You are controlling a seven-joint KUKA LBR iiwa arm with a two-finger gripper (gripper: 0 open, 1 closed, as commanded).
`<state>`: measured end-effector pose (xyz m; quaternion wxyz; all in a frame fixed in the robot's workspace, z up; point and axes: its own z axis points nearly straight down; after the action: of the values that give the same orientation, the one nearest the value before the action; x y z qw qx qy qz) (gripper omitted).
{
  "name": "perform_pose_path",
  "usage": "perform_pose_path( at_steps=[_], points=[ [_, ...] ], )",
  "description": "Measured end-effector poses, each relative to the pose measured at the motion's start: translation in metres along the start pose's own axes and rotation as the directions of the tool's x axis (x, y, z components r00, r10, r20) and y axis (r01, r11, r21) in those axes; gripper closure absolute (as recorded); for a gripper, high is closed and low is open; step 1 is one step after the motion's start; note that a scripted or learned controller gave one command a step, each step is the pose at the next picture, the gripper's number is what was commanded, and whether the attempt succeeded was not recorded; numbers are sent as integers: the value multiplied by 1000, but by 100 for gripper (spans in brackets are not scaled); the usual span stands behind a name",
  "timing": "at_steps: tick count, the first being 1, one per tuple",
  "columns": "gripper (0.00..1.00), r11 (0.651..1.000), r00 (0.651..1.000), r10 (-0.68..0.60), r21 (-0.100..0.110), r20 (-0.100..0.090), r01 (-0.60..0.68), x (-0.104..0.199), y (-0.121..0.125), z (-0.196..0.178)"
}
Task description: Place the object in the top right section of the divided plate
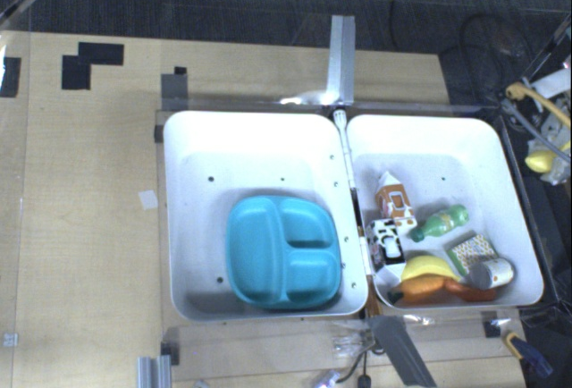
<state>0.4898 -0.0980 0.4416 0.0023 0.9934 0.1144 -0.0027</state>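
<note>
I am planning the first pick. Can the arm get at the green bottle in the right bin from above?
Probably yes: the green bottle lies uncovered, with nothing above it, though the carton and the patterned packet sit close beside it.

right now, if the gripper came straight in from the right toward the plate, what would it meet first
Likely the right bin's wall, then the packet and green bottle before the plate, if it travels low; higher up, the way looks free.
</note>
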Motion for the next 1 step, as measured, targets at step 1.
perform_pose_path(
  at_steps=[1],
  points=[
    [100,1000,1000,-8,-1,4,8,2,0,-8]
  ],
)
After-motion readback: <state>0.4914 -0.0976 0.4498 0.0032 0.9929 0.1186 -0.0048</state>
